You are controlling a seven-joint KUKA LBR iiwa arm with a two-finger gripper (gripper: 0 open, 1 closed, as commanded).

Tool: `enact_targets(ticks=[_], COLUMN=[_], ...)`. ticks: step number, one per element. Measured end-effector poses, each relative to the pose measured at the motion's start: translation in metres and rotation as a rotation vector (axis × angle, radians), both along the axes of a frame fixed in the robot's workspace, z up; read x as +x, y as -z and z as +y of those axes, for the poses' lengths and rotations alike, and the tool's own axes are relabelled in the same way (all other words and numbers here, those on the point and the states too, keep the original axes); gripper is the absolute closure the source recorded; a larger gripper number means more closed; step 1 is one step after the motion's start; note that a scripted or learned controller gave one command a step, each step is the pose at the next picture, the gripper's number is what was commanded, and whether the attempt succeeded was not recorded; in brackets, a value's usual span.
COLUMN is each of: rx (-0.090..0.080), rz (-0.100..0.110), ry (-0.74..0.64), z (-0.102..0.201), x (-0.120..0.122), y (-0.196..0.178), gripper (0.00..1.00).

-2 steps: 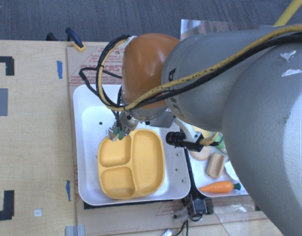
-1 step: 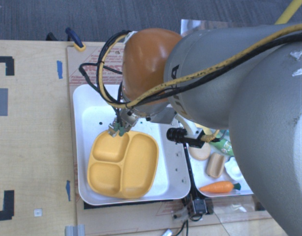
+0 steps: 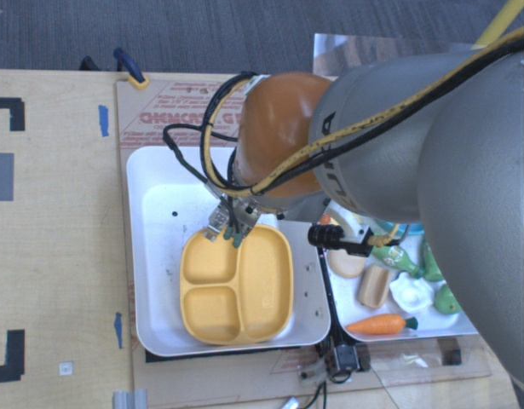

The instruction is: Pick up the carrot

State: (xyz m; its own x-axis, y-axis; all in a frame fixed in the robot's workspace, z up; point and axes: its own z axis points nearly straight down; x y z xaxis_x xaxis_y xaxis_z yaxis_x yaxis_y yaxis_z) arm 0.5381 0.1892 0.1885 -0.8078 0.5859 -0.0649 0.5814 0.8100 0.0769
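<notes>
Grey arm link (image 3: 432,143) dominates the right of the camera view, closest to the lens, with the orange band (image 3: 274,135) above the wrist and yellow-black cables looping beside it. It blocks part of the right bin (image 3: 432,329).

Gripper (image 3: 232,227) sits low over the left bin (image 3: 151,228), at the upper edge of the yellow divided tray (image 3: 236,288). Fingers look drawn close together with nothing between them; the view is small there, so this is a tentative reading.

Carrot (image 3: 379,325) lies on its side at the near edge of the right bin, well apart from the gripper. Orange, tapered body, point to the left, a small green stub at its right end. Smooth, likely a plastic toy, so probably rigid and a little slippery.

Neighbours: a tan cylinder (image 3: 374,286) just above it, a white round piece (image 3: 412,295) and green items (image 3: 440,292) to its upper right. These crowd the far side; the near side is bounded by the bin wall.

Judgement: grasp not yet begun. The gripper is over the wrong bin and must cross the divide, then close across the carrot's width.
</notes>
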Motion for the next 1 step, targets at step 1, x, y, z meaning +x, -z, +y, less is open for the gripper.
enact_targets(ticks=[1], rx=[0.001], rz=[-0.012], ry=[0.000], z=[-0.0001], x=[0.0037], y=[-0.0128], gripper=[1.00])
